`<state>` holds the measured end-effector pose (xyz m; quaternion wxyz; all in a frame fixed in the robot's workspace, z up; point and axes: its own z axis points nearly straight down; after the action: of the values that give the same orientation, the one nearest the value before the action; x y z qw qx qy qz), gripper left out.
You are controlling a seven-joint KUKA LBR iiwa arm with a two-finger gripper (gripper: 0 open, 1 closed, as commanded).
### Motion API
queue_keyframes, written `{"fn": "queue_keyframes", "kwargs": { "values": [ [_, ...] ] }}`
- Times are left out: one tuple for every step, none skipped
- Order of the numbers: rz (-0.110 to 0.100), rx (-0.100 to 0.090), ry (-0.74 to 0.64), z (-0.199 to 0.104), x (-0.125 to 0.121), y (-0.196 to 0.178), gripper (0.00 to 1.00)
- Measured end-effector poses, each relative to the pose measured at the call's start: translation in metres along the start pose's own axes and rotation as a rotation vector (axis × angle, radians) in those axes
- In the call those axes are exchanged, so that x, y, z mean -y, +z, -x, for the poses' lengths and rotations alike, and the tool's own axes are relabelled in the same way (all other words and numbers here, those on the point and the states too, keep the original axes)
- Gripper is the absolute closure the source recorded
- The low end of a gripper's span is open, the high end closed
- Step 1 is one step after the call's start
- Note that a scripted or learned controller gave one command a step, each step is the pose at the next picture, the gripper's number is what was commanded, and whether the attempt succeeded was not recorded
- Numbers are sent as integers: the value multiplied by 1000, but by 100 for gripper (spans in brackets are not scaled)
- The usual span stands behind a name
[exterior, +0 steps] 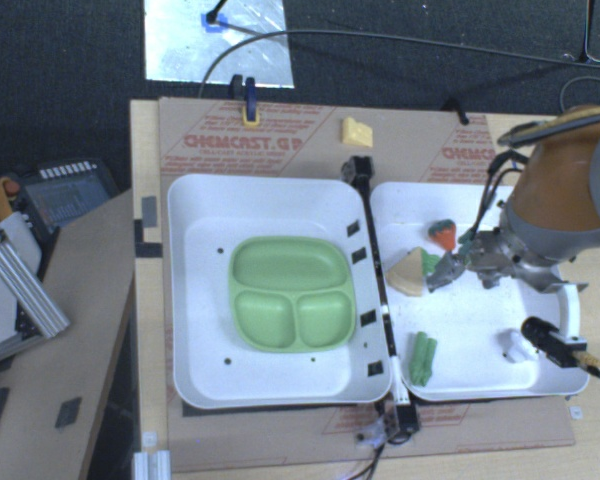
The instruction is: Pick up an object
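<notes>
The right bin holds a tan wedge at its left side. An orange-red piece with a green top lies just behind the wedge, and a green pod-like piece lies near the front left corner. My gripper hangs low over the right bin, right beside the wedge's right edge and just in front of the orange-red piece. Nothing shows as held. The grey arm with its orange band reaches in from the right.
The left bin bears a green divided plate. A small yellow block lies on the cardboard behind the bins. A black attachment and a small white part sit over the right bin's front right.
</notes>
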<state>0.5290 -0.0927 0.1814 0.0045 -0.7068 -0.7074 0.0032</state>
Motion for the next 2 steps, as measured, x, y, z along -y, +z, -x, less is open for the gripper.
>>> {"fn": "queue_keyframes", "kwargs": {
  "values": [
    [11, 1, -2, 0, -3, -5, 0],
    [7, 0, 0, -4, 0, 56, 0]
  ]
}}
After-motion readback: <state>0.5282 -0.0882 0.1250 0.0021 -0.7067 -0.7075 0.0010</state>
